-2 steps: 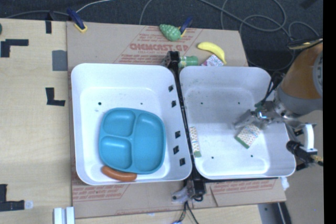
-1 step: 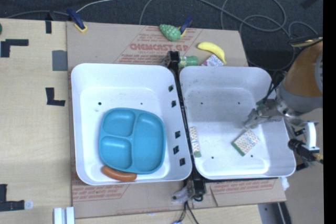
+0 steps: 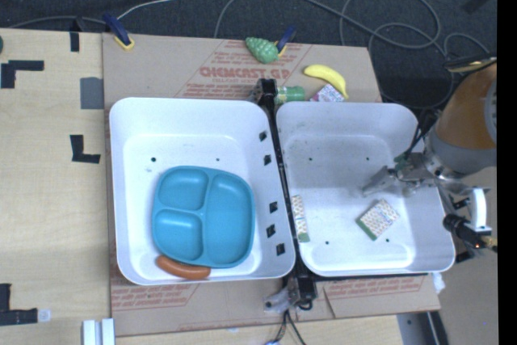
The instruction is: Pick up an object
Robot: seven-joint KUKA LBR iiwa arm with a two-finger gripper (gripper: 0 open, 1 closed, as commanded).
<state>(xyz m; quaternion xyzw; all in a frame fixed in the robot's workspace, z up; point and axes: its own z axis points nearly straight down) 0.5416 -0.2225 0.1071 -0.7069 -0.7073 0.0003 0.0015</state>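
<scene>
Gripper [image 3: 380, 180] hangs low over the right bin [image 3: 339, 125], reaching in from the right edge on the grey arm [image 3: 462, 129] with its orange band; its thin metal fingers spread apart toward the left, and nothing sits between them, so the hand looks open and empty. Just below and a little left of those tips lies a small flat packet [image 3: 377, 219], squarish, with a pale patterned face and a darker green edge, tilted on the bin floor and apart from the fingers. That packet seems the nearest thing to take, so by my judgement the pick is not yet made: the approach is largely done, and the closing, gripping and lifting are all left. A narrow patterned strip [image 3: 300, 218] rests against the right bin's left wall near the divider. Both bins are smooth white plastic with rounded corners and shallow walls, the right one faintly scuffed grey on its floor. In the left bin [image 3: 137, 125] sits a blue plate [image 3: 202, 216], glossy, rounded and split into three hollows, with an orange sausage [image 3: 184, 268] lying beside its lower rim. Behind the bins, on the brown cardboard, are a yellow banana [image 3: 326, 79] and a knobbly green toy [image 3: 262, 49].
</scene>
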